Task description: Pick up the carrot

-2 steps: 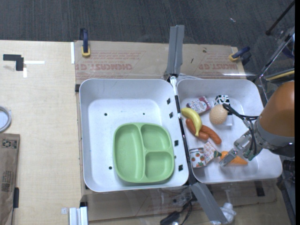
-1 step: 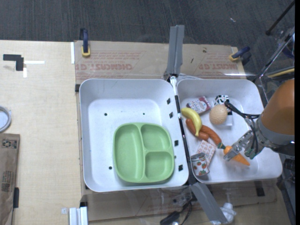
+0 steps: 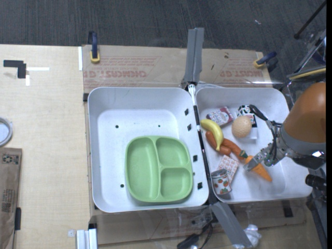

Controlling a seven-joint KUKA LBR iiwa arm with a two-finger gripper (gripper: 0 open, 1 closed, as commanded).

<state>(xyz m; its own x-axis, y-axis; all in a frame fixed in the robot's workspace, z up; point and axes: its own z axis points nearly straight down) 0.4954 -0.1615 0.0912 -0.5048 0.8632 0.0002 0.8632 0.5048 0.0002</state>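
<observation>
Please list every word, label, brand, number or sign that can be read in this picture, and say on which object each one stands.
Red print, appearing mirrored, on the cardboard sheet behind the bins: too blurred to read with certainty.
Recycling-type symbol on the brown paper bag at the left edge: no legible words.
Labels on the small can and the food packets: too small to read.

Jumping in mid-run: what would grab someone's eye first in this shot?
Probably the green divided plate, alone in the left bin. Next, the cluster in the right bin: a banana lying against a carrot, with an egg-like ball behind them. The gripper hangs low at that bin's right side, beside an orange wedge-shaped piece.
</observation>
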